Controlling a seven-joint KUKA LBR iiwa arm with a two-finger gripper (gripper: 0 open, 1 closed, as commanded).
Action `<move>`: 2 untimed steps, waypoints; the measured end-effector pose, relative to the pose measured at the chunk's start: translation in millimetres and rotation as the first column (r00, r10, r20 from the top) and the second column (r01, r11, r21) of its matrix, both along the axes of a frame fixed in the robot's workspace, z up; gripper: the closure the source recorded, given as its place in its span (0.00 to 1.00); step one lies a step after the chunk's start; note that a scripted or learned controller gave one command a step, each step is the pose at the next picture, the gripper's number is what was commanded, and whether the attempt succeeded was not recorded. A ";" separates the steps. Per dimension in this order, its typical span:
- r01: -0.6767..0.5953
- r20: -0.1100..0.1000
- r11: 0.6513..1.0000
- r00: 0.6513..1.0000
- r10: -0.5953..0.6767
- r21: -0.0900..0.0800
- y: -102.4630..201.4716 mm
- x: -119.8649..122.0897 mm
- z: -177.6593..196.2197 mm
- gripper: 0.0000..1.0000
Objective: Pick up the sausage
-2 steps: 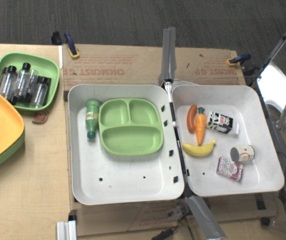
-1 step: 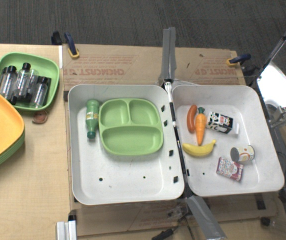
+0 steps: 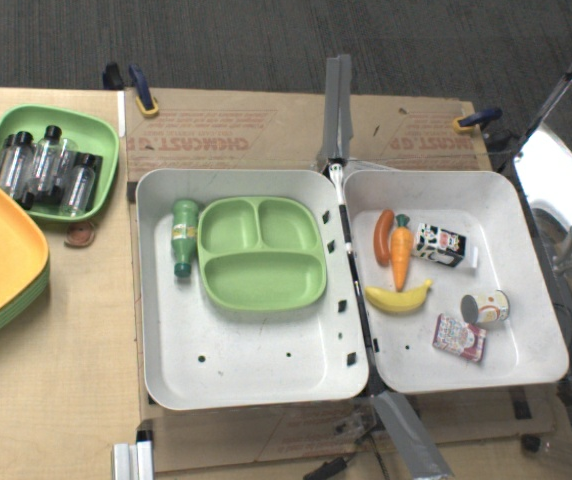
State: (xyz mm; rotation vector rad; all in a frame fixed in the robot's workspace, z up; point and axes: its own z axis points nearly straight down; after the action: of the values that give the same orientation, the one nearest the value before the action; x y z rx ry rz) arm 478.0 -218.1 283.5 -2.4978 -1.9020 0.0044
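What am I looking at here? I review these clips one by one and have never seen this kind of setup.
This is one fixed camera looking down at a slant on a workbench. Two shallow white bins sit side by side. The left bin holds a green divided plate and a green bottle beside it. The right bin holds the sausage, which the robot arm is meant to pick up, lying against a toy carrot, plus a banana, a small carton, a little can and a pink packet. Nothing is being held. On the far left are stacked orange plates and a green tray of bottles.
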 end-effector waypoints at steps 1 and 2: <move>0.407 -0.003 0.914 0.914 -0.407 -0.001 5.0 -1.0 -67.6 1.00; 0.404 -0.006 0.915 0.915 -0.404 -0.003 4.8 -0.7 -59.9 1.00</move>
State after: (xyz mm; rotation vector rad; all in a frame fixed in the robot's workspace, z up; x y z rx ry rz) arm 477.3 -213.3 223.6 -2.8334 -1.3443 0.0133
